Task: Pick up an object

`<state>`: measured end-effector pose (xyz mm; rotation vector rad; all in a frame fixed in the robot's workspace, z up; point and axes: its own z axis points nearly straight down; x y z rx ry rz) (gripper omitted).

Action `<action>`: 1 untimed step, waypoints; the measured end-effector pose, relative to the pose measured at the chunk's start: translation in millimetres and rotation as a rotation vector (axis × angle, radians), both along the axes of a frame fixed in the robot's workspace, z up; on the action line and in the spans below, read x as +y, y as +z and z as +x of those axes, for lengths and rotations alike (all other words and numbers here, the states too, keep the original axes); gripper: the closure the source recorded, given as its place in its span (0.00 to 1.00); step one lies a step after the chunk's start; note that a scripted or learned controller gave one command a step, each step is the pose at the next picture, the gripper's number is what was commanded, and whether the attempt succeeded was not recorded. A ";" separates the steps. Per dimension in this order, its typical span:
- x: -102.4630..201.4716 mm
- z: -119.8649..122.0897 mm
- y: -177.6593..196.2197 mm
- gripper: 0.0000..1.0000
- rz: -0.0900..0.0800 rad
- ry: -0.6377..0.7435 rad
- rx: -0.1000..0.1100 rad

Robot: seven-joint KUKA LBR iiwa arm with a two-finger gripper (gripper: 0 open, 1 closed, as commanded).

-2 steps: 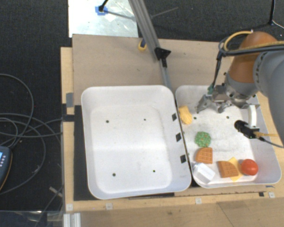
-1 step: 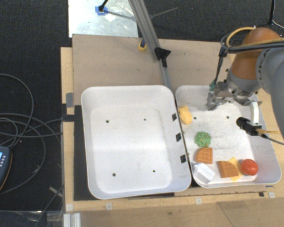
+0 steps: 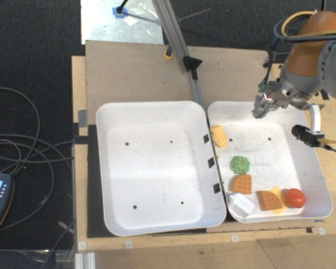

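Nearest the camera, along the front wall of the right bin (image 3: pixel 319 203), lies a row of small objects: a white block (image 3: pixel 242 205) at the front left corner, an orange waffle-patterned piece (image 3: pixel 267 200) overlapping a yellow wedge (image 3: pixel 278 195), and a red ball (image 3: pixel 294 198) at the right end of the row. Just behind the white block sits a second orange waffle-patterned piece (image 3: pixel 241 184), and behind that a green knobbly ball (image 3: pixel 239 164). Farther back, against the bin's left wall, rests a yellow piece (image 3: pixel 219 135), apart from the others. The left bin (image 3: pixel 109 150) stands beside the right one, their inner rims touching, with black clips (image 3: pixel 211 162) along the join. At the far edge of the right bin, well apart from every object, is my gripper (image 3: pixel 261 109), carried by my arm (image 3: pixel 312 55), which enters from the right. I cannot tell whether the gripper is apart or together; nothing is seen clamped in it. Behind the bins lies the brown bench board (image 3: pixel 134 72), crossed by a slanting grey pole (image 3: pixel 173 27).
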<state>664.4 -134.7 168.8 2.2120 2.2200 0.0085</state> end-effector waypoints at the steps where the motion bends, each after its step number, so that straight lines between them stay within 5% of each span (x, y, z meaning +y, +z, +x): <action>1: -0.4 1.7 47.6 1.00 0.000 0.001 0.002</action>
